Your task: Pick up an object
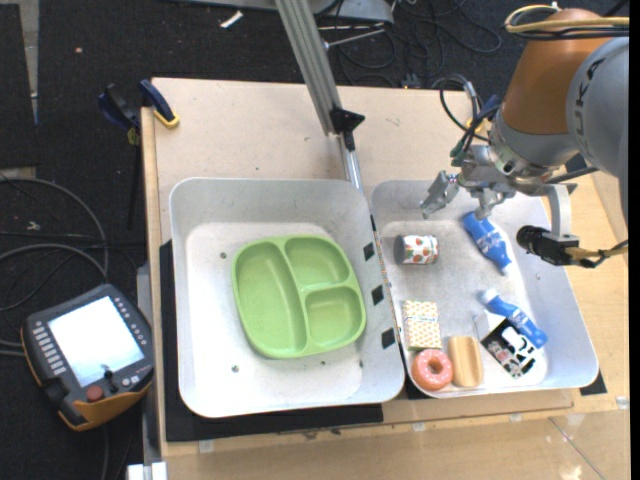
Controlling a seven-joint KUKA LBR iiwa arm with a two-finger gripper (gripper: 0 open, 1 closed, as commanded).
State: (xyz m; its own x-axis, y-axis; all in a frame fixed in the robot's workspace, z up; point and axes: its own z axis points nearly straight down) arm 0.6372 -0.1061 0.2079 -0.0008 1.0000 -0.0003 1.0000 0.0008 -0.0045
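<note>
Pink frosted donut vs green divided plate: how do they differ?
The pink frosted donut is a small ring with a hole; the green divided plate is far larger, with three compartments. The donut lies in the right white bin touching a tan bun; the plate sits alone in the left white bin. Both lie flat.

Robotics lab, by the look: plywood bench (250, 128) w/ two white bins (200, 268), industrial arm (560, 78), teach pendant (85, 353) on dark carpet, loose cables (420, 28) & a metal camera pole (310, 58).
</note>
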